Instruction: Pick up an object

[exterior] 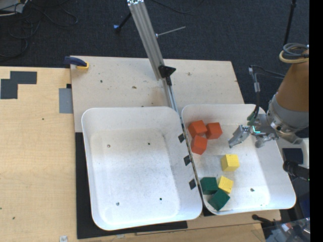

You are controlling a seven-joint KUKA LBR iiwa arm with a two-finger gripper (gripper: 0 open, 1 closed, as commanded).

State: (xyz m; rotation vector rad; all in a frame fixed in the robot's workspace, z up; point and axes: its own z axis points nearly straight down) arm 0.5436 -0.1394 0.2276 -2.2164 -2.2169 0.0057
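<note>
Currently, the arm (295, 92) is reaching in from the right, wrist angled down over the right bin (272, 195).

The gripper (249, 136) is hovering above the bin floor with its fingers spread apart and gripping nothing. Three orange blocks (198, 128) are clustering near the divider, left of the gripper. One yellow block (230, 162) is lying just below it. Two green blocks (209, 185) and another yellow block (225, 184) are sitting touching near the front rim. The left bin (96, 135) is lying alongside.
</note>
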